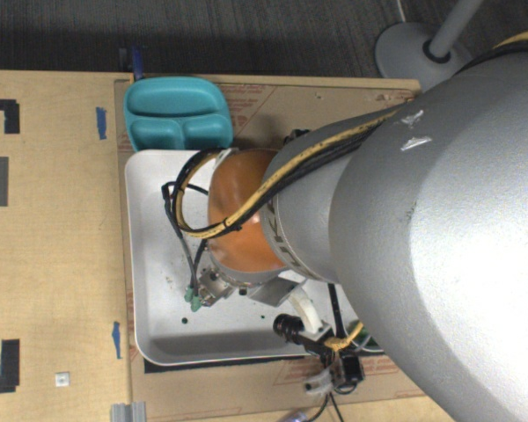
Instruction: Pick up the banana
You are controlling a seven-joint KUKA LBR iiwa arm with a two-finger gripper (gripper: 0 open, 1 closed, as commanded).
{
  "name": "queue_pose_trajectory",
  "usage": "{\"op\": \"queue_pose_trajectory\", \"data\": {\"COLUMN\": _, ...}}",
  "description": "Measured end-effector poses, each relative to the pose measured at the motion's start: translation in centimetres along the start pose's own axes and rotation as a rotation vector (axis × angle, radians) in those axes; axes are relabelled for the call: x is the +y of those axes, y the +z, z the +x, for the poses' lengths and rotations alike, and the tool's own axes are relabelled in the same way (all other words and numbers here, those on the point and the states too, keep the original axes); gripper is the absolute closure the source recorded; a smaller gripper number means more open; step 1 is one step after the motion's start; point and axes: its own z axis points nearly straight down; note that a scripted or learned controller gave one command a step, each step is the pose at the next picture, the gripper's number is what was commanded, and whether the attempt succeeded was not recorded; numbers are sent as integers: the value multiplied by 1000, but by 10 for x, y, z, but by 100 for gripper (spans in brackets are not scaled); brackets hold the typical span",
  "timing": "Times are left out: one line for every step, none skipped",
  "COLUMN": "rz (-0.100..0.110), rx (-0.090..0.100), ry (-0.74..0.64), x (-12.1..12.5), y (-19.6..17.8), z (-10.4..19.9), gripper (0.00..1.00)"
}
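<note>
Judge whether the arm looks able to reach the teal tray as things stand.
Probably yes: the teal tray sits uncovered beside the white bin, close to the orange band on the arm, nothing visible between.

one white bin (pixel 154 262), one teal tray (pixel 178 112), one arm (pixel 405 227).

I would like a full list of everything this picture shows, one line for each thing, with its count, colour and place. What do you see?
Bin: one, white, shallow, on the bench at centre-left; the arm covers much of it.
Divided tray: one, teal, just beyond the bin's far edge.
Bench top: one, tan, under everything; dark squares and short blue tape marks on its left part.
Stand base: one, grey, round, on the dark floor at top right.
Banana: hidden or too unclear to place.
Arm: one, grey with an orange band, reaching in from the right over the bin; black and yellow cables run along it.
</note>
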Motion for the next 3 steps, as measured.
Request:
{"op": "queue_pose_trajectory", "data": {"rz": -2, "rx": -1, "ry": 0, "x": 1, "y": -10, "z": 0, "gripper": 100}}
{"op": "queue_pose_trajectory", "data": {"rz": -5, "rx": -1, "ry": 1, "x": 2, "y": -20, "z": 0, "gripper": 100}}
{"op": "queue_pose_trajectory", "data": {"rz": -7, "rx": -1, "ry": 1, "x": 2, "y": -29, "z": 0, "gripper": 100}}
